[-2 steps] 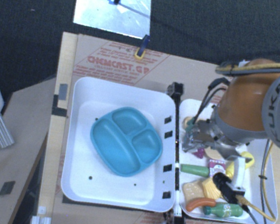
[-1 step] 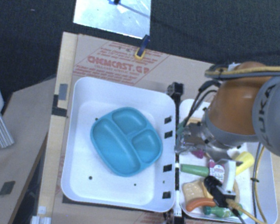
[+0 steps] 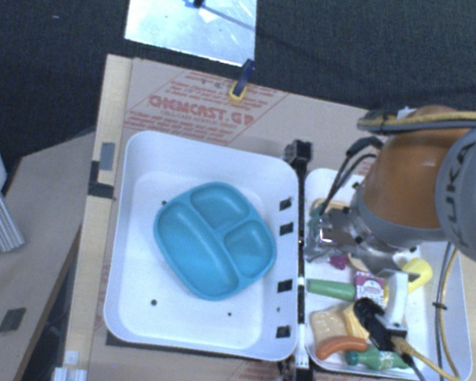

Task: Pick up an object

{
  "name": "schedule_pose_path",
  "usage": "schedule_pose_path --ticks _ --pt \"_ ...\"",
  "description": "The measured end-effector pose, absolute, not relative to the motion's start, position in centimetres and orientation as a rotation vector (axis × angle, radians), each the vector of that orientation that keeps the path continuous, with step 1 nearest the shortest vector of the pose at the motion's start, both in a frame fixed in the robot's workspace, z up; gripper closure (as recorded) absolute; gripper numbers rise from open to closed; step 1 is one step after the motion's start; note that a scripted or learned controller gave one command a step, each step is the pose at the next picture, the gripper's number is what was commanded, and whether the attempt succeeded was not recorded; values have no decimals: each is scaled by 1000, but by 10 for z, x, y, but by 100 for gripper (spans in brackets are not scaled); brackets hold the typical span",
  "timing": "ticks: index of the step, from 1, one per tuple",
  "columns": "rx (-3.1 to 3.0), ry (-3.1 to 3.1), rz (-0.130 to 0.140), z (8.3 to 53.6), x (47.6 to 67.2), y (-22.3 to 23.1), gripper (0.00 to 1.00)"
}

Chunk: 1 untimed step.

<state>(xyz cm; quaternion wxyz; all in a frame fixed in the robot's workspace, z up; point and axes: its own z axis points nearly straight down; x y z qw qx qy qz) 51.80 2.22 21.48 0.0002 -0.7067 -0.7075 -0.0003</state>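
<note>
Camera view shows the gripper (image 3: 325, 237) low over the right bin (image 3: 458, 347), above the toy food (image 3: 350, 328); whether it is wide or narrow cannot be told. Nothing appears lifted; the pick remains to be done.

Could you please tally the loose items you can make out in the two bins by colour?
Blue: 1, the divided plate in the left bin
Green: 2
Orange: 1
Yellow: 1
Tan: 1
Total: 6; the arm hides part of the right bin.
</note>
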Motion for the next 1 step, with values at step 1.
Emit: schedule_pose_path --ticks 1 --pt "-2219 -2222 -1 217 510 26 100"
